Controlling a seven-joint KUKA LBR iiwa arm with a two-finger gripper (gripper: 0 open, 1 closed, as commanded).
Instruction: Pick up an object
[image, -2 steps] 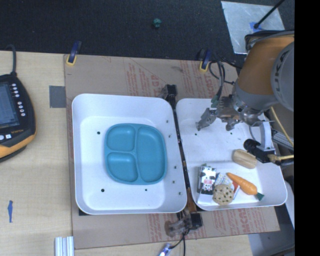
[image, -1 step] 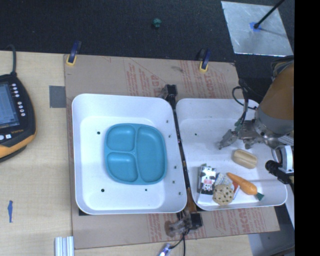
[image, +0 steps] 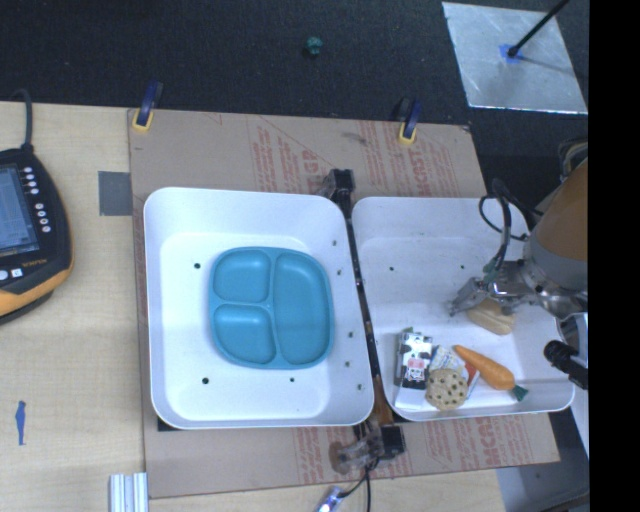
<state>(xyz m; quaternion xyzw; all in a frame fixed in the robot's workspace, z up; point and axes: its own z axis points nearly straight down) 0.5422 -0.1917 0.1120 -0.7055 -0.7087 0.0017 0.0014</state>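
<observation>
On the left of the worktop (image: 90, 400) lay an orange-and-black handset (image: 25, 235) with a screen, just beside the cardboard sheet (image: 250, 150) under the bins. The left bin (image: 170, 400), smooth white plastic with rounded corners, held a glossy blue plate (image: 270, 305) split into three compartments, sitting about at its centre.

The right bin (image: 400, 230) carried the pickable things, all gathered toward its 5 o'clock corner. Furthest left stood a small black-and-white printed box (image: 414, 357); touching it at its 5 o'clock was a round, tan, pitted cookie (image: 446, 388). Just beside them lay a smooth orange carrot (image: 485, 367) with a green tip, its long axis running from 10 o'clock to 4 o'clock.

Near the bin's 3 o'clock edge rested a pale tan wooden block (image: 491, 320), wedge-like and matte. The tool (image: 482, 296) sat right above it, so the block lay at the tool's 5 o'clock and appeared to touch it or sit just under it. The metal fingers looked splayed apart, one reaching out toward 8 o'clock, with nothing seen clamped between them.

By my judgement the block was the nearest candidate; closing on it would turn on getting the fingers either side of its short faces, since the carrot and cookie lay further off toward 6 o'clock.
</observation>
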